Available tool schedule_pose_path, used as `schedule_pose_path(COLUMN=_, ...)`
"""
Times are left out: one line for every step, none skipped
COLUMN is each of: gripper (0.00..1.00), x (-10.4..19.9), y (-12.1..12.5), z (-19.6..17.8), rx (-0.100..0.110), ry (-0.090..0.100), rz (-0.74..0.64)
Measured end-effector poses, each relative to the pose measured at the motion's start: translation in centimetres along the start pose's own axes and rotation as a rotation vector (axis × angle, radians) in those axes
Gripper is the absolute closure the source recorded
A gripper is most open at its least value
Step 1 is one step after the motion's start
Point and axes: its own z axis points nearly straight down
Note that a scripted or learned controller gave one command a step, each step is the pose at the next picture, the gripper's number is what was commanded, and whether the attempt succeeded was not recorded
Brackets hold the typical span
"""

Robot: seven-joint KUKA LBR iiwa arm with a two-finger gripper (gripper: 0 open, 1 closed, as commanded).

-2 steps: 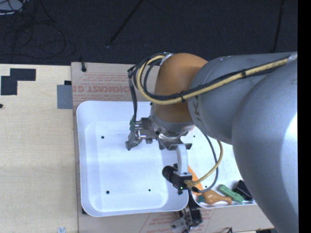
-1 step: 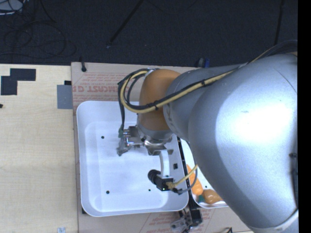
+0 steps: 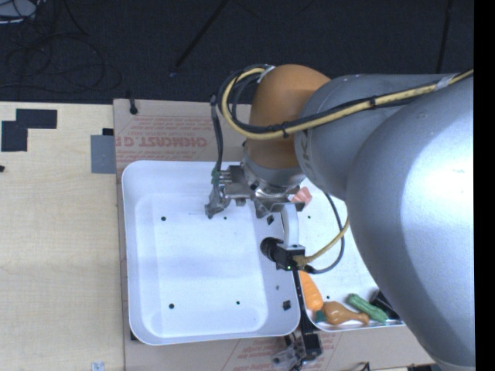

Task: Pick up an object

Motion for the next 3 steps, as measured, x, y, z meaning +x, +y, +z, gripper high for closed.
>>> schedule_pose_path(gripper=0.0, x=5.5, y=-4.4, z=10.0, rx=0.006, ry=-0.001, rz=-0.006)
schedule_pose_path(gripper=0.0, x=-0.8, y=-1.6, z=-5.4, rx=-0.013, ry=0.001, rz=0.003)
schedule_pose_path(gripper=0.0, x=9.3, y=-1.0, z=5.7, rx=0.008, ry=0.001, rz=-0.009)
